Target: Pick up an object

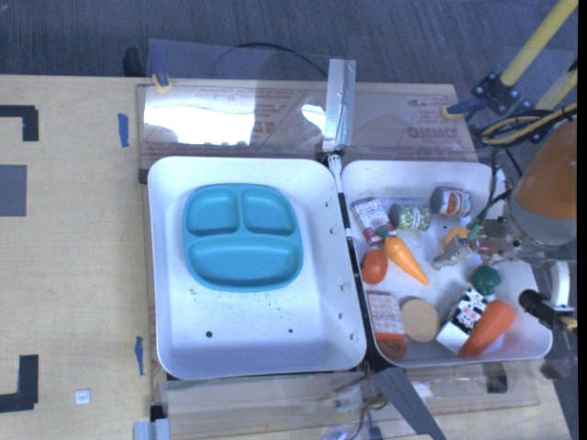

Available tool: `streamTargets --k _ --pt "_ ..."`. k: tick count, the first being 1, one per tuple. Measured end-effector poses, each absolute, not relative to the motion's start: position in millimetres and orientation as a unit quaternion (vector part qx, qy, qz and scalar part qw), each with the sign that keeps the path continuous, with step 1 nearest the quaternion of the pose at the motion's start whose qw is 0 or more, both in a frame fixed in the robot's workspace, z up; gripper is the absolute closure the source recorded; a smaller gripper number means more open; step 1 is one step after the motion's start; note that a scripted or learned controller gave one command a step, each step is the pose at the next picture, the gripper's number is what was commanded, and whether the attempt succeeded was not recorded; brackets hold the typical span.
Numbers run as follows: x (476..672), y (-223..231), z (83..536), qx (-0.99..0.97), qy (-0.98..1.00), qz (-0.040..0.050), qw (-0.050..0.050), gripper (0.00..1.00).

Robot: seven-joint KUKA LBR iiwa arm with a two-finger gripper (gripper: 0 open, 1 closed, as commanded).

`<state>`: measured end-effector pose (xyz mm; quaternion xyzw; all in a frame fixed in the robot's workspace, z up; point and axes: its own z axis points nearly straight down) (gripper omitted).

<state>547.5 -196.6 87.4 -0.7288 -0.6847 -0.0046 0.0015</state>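
The right bin [527,345] holds several toy foods. A small carrot [404,258] lies beside a red-orange tomato [373,266]. Toward the back are a green can [410,216], a brown can [449,202] and a red-and-white packet [370,214]. Near the front lie a tan round biscuit [420,319], a white bottle [463,319] and a large orange carrot [489,326]. My gripper [466,244] hangs low over the bin's right half, just above a green piece [484,278] and next to a small yellow-orange piece [456,236]. Nothing is visibly held.
The left bin [183,337] carries a blue divided plate [243,235]. The arm's orange band [555,181] stands over the right bin's right rim. A clear panel [238,113] and a metal post [339,104] rise behind the bins. Cables [518,122] lie at back right.
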Motion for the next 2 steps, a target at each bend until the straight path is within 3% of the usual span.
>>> streamTargets --k 1,2 --pt "548.1 -200.0 97.6 -0.730 -0.684 -0.0033 -0.003 1.00" --pt "584.0 -90.1 208.3 -0.740 -0.672 -0.0043 -0.002 1.00"
